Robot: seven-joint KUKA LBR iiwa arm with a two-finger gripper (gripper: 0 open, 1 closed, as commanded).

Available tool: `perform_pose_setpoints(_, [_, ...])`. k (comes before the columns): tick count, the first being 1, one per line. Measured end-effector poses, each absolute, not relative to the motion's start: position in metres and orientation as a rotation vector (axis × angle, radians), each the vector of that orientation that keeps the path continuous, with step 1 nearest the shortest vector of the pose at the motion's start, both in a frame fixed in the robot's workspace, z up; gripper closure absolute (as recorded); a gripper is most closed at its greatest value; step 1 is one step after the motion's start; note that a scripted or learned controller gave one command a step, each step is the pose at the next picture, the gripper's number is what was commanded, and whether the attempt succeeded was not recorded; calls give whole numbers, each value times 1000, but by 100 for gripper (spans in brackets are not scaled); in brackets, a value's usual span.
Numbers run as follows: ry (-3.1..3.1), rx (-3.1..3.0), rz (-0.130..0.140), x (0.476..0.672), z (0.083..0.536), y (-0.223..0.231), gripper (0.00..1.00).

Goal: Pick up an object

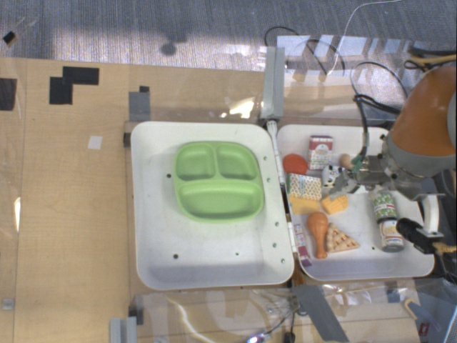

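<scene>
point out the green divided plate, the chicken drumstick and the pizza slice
green divided plate (218, 198), camera view, floor of its large compartment
chicken drumstick (318, 226), camera view, its meaty end
pizza slice (340, 242), camera view, middle of its topping

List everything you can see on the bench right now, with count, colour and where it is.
bins: two, white, side by side
tray: one, green, three compartments, left bin
carton: one, red and white, right bin, far side
tomato: one, red, right bin
box: one, patterned, right bin
cheese: one, yellow, right bin
drumstick: one, orange-brown, right bin
pizza slice: one, right bin, near side
cans: two, right bin, right side
gripper: one, over right bin, near cheese
</scene>
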State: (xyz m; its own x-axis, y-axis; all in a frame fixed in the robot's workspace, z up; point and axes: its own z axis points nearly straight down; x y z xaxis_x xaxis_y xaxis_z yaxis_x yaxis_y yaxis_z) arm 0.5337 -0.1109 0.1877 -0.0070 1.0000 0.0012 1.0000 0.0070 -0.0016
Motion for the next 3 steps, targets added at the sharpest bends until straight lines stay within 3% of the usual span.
perform_pose_setpoints(1, [-2374, -2059, -2, 537, 236, -158, 0])
perform_pose_setpoints(2, [-2288, -2150, 0, 602, 150, -148, 0])
perform_pose_setpoints(3, [-2414, -2062, -33, 630, 120, -169, 0])
